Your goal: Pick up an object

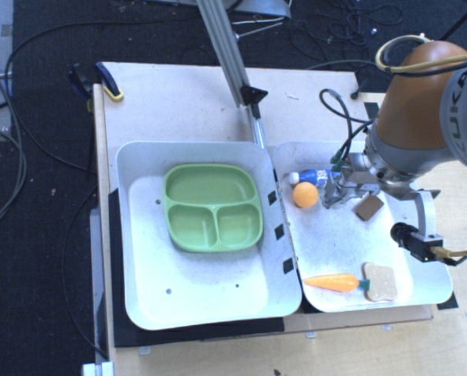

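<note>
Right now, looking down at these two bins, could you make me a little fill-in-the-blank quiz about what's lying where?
1. The green divided plate has ___ compartments.
2. The plate lies in the ___ bin of the camera view.
3. Near the right bin's front edge, the toy carrot lies beside a slice of ___.
4. The ball near the gripper is coloured ___.

Missing words: three; left; bread; orange

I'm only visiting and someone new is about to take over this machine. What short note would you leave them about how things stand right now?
Gripper: low in the right bin, beside the orange ball; nothing seen between its fingers.
Right bin: orange ball, blue-and-white item, brown block, toy carrot, bread slice.
Left bin: green divided plate.
Done: nothing lifted.
Left: grasp one object and raise it.
</note>
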